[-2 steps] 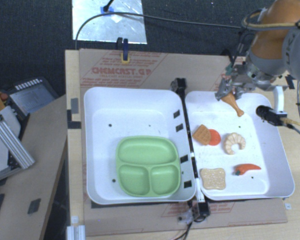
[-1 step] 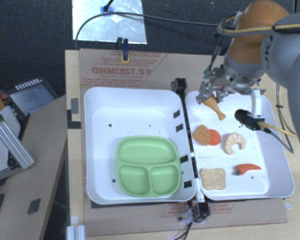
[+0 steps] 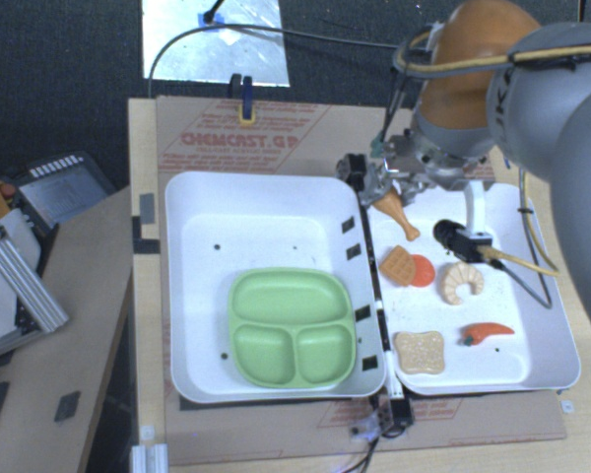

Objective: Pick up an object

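The right bin holds several toy foods. An orange drumstick lies tilted near the bin's upper left corner. Below it are a waffle and a red tomato slice, touching each other. A croissant, a red chili and a slice of toast lie further toward the front. My gripper hangs at the back left of the right bin, right over the drumstick's thick end, and may be touching it. The arm's bulk hides the bin's far corner.
The left bin holds a green divided plate at its front right. A black and white fitting with a thin cable juts from the arm above the croissant. The ridge between the bins runs beside the gripper.
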